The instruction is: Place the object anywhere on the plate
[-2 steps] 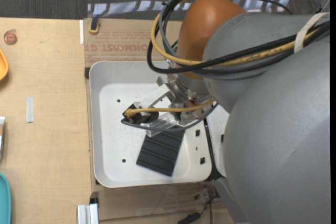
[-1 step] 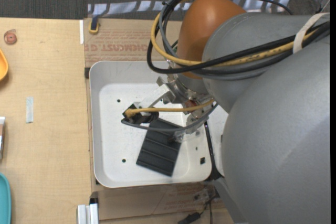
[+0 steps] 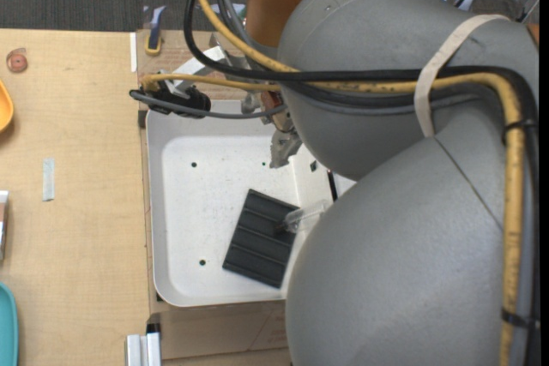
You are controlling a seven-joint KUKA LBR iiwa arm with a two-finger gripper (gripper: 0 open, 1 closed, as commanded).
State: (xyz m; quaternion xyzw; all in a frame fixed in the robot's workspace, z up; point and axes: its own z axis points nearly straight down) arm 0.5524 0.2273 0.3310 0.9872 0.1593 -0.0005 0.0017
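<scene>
A flat black ribbed rectangle [image 3: 260,237] lies tilted on the floor of the white bin [image 3: 176,270], towards its front right. My gripper [image 3: 281,146] hangs over the back of the same bin, above and slightly right of the black piece and apart from it. The grey arm [image 3: 403,184] bulks over the bin's right half and hides what lies under it. A small clear piece [image 3: 298,222] pokes out at the arm's edge, touching the black rectangle's right side.
Wooden bench top [image 3: 77,270] spreads left of the bin. On it lie a small grey strip [image 3: 48,180], an orange rim [image 3: 4,111] at the left edge and a teal rim [image 3: 7,326] at the bottom left. Yellow and black cables [image 3: 206,81] cross the bin's back edge.
</scene>
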